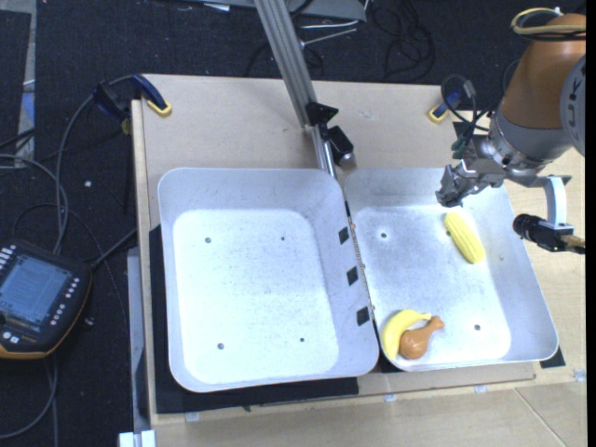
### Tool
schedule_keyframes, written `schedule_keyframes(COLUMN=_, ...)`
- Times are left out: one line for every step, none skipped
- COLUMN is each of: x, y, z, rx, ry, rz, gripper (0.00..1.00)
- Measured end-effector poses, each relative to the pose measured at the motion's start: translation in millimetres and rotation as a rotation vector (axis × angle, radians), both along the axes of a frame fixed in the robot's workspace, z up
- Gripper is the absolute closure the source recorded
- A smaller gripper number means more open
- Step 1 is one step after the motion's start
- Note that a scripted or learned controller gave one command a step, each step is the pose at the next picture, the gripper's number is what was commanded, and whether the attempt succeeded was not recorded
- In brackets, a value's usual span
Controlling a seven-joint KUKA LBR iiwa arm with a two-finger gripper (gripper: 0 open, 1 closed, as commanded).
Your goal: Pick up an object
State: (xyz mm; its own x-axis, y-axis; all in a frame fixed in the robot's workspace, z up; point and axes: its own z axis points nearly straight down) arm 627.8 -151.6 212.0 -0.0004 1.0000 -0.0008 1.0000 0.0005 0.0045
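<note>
The bench carries two white bins side by side. The left bin has a bare speckled floor. The right bin holds all the loose objects.

The arm reaches in from the right and ends over the far part of the right bin. The gripper hangs at the corn's far end, near it; contact cannot be confirmed. Whether the jaws are spread or pressed together cannot be determined from this angle, as the dark tooling hides them. Nothing is seen between them.

Key relation: the corn lies just on the near side of the gripper, toward the camera. Its long axis runs from the gripper's position toward the near right. A short shift along that axis, then a descent, would likely centre the jaws on it. Closing across the short axis appears the better choice.

The drumstick and banana lie touching each other at the near edge of the right bin, well apart from the gripper.

Count:
- Bins: two
- Corn: one
- Drumstick: one
- Banana: one
</note>
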Motion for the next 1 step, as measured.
schedule_keyframes(x=-27.0, y=49.9, z=11.8, rx=0.002, ry=0.003, rz=0.003, gripper=1.00)
